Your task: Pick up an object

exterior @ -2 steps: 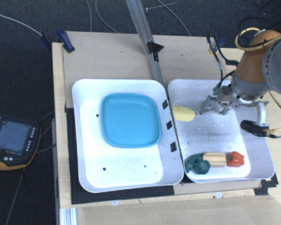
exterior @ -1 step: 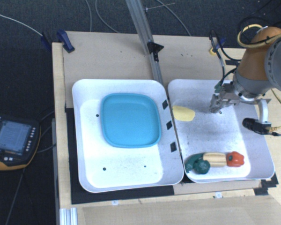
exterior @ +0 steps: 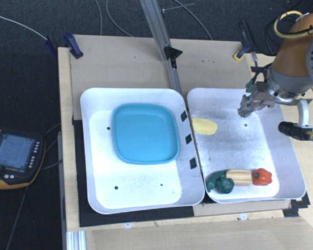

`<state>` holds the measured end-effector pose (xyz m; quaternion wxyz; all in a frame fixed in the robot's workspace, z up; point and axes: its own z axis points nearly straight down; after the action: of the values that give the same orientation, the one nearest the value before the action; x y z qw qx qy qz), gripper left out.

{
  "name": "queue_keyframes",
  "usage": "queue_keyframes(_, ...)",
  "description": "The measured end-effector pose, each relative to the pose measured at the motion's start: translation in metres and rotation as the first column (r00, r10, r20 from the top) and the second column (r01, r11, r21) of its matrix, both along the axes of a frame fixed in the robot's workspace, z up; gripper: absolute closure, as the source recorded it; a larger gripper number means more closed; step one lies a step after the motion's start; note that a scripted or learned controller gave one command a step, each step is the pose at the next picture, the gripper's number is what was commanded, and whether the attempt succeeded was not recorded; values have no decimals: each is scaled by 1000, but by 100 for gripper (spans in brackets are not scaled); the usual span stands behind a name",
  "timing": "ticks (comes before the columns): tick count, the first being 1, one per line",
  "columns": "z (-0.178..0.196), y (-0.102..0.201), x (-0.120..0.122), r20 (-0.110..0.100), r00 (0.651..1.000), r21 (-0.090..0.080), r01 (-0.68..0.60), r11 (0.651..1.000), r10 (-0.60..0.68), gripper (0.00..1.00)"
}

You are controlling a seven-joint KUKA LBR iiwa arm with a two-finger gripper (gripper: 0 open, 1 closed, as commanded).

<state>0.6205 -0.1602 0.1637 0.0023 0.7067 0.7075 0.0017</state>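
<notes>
From above, the pincer (exterior: 246,108) hangs over the right bin's (exterior: 281,155) far side; whether it is spread or pressed together I cannot tell. The yellow piece (exterior: 204,126) at the bin's left wall looks light and smooth; best gripped across its narrow width.

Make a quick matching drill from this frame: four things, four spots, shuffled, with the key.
Things:
1. blue plate
2. yellow piece
3. red piece
4. gripper

Places:
A. near edge of the right bin, right of the tan piece and green piece
B. over the far part of the right bin
C. lying in the left bin
D. by the left wall of the right bin

Pairs: 1-C, 2-D, 3-A, 4-B
</notes>
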Motion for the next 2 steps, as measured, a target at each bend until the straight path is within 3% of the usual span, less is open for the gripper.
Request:
queue_keyframes(1, 63, 3, 4, 1, 1000, 0, 0, 1000, 0, 100)
queue_keyframes(2, 89, 3, 4, -3, 1000, 0, 1, 1000, -1, 100)
